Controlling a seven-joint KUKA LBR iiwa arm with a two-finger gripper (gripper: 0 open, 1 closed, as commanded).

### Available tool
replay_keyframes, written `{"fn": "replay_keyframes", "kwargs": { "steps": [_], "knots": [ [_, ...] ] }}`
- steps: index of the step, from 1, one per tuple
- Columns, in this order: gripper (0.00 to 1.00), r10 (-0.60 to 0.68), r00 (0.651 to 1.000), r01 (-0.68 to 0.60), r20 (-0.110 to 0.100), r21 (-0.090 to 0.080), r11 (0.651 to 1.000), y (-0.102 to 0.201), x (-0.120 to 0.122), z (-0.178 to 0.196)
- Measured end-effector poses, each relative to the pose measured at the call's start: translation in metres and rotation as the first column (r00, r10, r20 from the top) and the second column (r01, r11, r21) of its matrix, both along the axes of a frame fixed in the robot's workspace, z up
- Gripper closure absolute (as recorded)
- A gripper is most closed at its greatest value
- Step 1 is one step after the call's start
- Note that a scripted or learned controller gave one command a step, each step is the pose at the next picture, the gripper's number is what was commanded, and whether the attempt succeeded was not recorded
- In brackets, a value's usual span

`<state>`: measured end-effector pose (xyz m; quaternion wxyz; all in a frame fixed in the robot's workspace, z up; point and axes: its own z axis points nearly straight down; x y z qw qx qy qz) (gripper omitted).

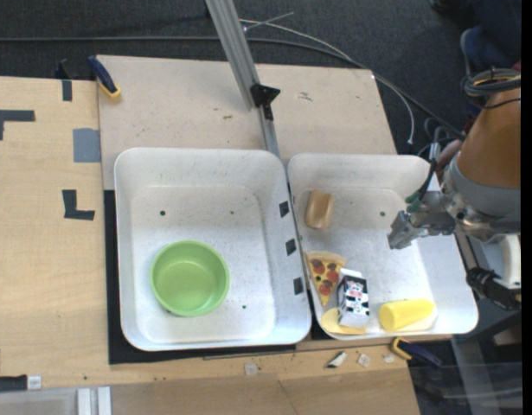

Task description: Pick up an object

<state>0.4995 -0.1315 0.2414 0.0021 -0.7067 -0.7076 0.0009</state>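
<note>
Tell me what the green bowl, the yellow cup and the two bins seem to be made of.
The green bowl looks like moulded plastic: one even colour, smooth, with a soft sheen. The yellow cup, lying on its side, also looks like plastic, uniform and matte. The left bin and the right bin seem to be thin formed white plastic with rounded corners, though the dark specks leave the finish uncertain.

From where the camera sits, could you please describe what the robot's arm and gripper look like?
The arm is a rounded, bulky body with a broad orange band above a grey wrist section. The gripper is a small, blocky, dark grey metal piece at its tip. Thin cables loop near the arm's upper part.
</note>
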Motion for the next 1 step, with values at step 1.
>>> {"fn": "replay_keyframes", "kwargs": {
  "steps": [1],
  "knots": [
    [0.00, 0.000, 1.000, 0.000, 0.000, 0.000, 1.000, 0.0000, 0.0000, 0.0000]
  ]
}}
